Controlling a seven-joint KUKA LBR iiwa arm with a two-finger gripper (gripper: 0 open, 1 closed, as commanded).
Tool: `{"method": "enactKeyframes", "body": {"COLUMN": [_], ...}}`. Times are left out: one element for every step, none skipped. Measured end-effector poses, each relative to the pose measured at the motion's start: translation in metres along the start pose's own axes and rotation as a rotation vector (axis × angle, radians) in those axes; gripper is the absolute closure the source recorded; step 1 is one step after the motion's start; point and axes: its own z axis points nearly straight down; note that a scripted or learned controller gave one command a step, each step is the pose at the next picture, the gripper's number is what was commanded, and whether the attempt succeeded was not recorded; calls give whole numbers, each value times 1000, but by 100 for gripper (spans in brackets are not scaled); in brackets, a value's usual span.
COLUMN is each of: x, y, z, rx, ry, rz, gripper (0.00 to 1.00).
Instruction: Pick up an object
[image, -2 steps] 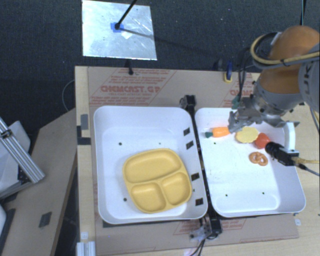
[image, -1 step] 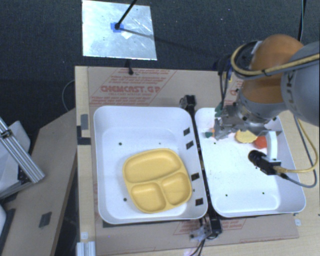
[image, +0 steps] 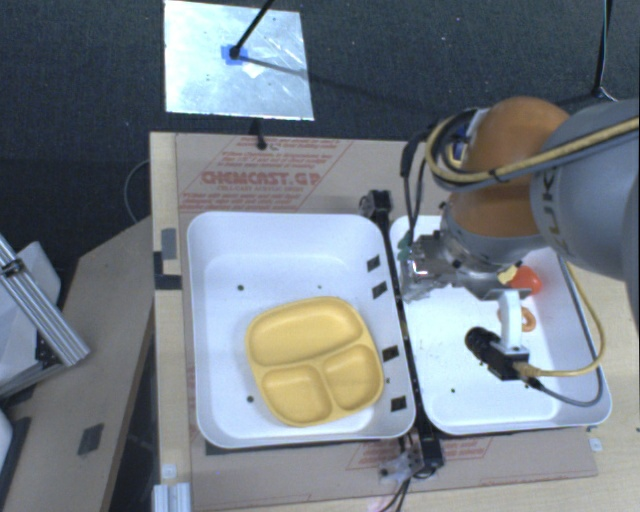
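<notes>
**A:** Any lettering to read?

**B:** Yes: "CHEMCAST GP" in red capitals, printed on the brown cardboard sheet (image: 265, 178) under both bins, upper centre of the frame. More red print along the sheet's lower edge, too small to read.

**A:** And above that?

**B:** A square silvery foil-like sheet (image: 260, 75) at the upper left, lying on dark carpet, with a scrap of blue tape (image: 234, 53) stuck on.

**A:** Left half of the frame?

**B:** The shallow white plastic left bin (image: 290, 260), holding a yellow three-compartment plastic tray (image: 313, 358). Lies flat in the lower middle of the bin, lower right corner close to the wall, well off the left wall. Bare floor across the whole upper half and down the left side. Small black tabs (image: 380, 290) spaced down the bin's right wall.

**A:** Right half?

**B:** The shallow white plastic right bin (image: 455, 400), just beside the first. A grey arm with an orange band (image: 510, 170) reaching in from the right edge and covering the bin's upper part. Gripper (image: 428, 268) low at the bin's upper left, hard by the dividing walls. Wide or narrow, impossible to tell from here.

**A:** Anything to pick up there?

**B:** A small orange-red thing (image: 528, 281) near the right wall, partly hidden under the arm, apart from the gripper. Shape not clear. Open floor across the bin's lower left.
</notes>
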Motion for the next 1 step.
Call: {"method": "enactKeyframes", "body": {"x": [43], "y": [-16], "z": [10], "rx": [-1], "ry": [0], "rz": [0], "gripper": [100]}}
